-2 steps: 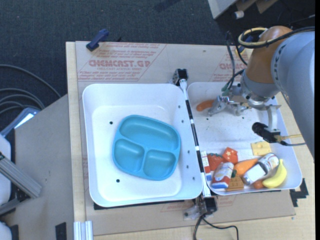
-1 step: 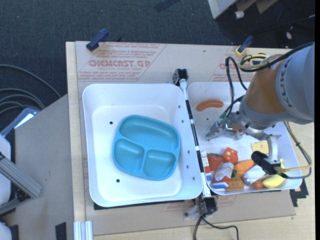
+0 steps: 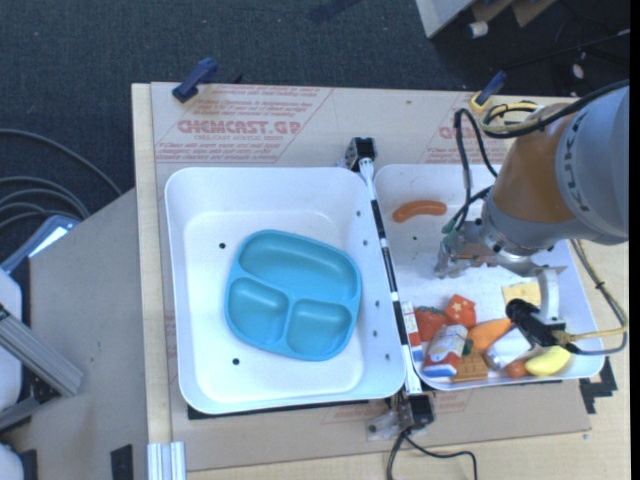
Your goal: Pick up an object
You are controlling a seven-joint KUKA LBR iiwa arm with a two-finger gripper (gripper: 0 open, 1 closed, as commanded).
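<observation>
I see an orange sausage-shaped toy (image 3: 419, 210) lying flat at the far side of the right bin (image 3: 400, 183), its long axis running left to right. Near it, my gripper (image 3: 458, 258) hangs low over the bin floor, reaching in from the right with the grey arm (image 3: 570, 183) bent above it; I cannot tell how its tips stand. A pile of toy food (image 3: 470, 343) crowds the bin's near edge. On the counter (image 3: 250, 128), the left bin (image 3: 190, 268) holds a blue divided plate (image 3: 292, 295).

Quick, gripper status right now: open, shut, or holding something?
Gripper: cannot be told; it is low in the right bin, between the hot dog and the toy pile.
</observation>
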